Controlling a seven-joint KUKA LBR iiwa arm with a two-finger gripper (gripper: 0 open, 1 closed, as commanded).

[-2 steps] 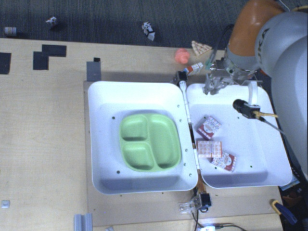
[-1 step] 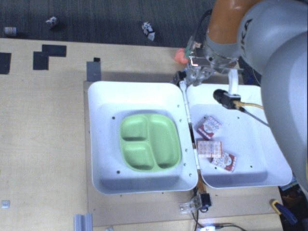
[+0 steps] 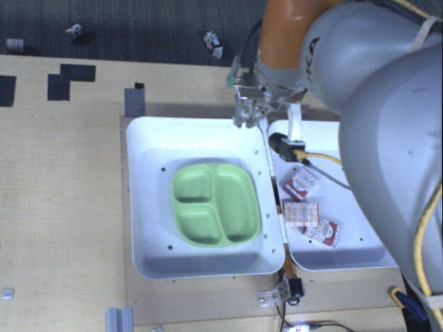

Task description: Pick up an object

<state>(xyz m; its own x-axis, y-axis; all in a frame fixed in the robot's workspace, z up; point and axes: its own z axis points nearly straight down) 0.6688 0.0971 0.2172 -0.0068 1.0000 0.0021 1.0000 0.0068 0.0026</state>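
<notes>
My gripper (image 3: 248, 118) hangs above the far right corner of the left bin (image 3: 142, 185), close to the wall shared with the right bin (image 3: 360, 251). Nothing shows between its fingers. In the left bin lies a light green tray (image 3: 216, 203) with three compartments. The right bin holds three small red and white packets: one (image 3: 302, 182) nearest the divider, a checked one (image 3: 301, 214) below it, and a third (image 3: 324, 232) at the lower right. The grey arm covers most of the right bin's far side.
A thin dark stick (image 3: 275, 189) lies along the divider inside the right bin. Dark tape patches (image 3: 69, 79) mark the wooden bench at upper left. A small clip with wires (image 3: 285, 292) sits below the bins.
</notes>
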